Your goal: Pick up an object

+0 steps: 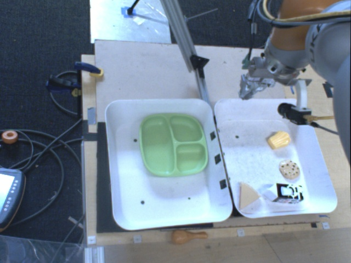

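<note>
In the right bin (258, 158) lie a yellow corn-like piece (278, 140), a round speckled cookie (289, 170), a tan wedge (248, 195) and a black-and-white item (288, 192). My gripper (248, 91) hangs above the back left rim of the right bin, away from all of them. Nothing shows between its fingers. The yellow piece is the nearest object, to the gripper's front right.
The left bin (120, 169) holds a green divided plate (173, 144). A slanted metal pole (181, 29) crosses the bench behind the bins. Cables (49, 147) and a clamp (74, 81) lie to the left. A wooden piece (188, 235) rests at the front edge.
</note>
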You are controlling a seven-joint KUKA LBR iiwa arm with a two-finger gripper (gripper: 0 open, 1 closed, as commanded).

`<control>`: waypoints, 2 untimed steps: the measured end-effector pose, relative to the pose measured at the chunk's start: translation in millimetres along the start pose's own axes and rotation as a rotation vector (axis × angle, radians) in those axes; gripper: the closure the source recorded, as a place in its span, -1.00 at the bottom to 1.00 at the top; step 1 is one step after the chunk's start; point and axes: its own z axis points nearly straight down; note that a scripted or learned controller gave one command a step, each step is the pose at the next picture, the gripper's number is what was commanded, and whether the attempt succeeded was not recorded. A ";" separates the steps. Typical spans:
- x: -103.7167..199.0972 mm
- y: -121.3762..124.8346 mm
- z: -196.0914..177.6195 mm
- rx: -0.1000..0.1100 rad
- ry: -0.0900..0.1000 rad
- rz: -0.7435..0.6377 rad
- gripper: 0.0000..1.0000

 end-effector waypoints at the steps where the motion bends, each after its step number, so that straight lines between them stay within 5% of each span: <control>1: 51.9 -0.5 -5.0 0.000 0.000 0.000 1.00; 2: 95.4 2.4 1.9 0.000 0.000 0.001 1.00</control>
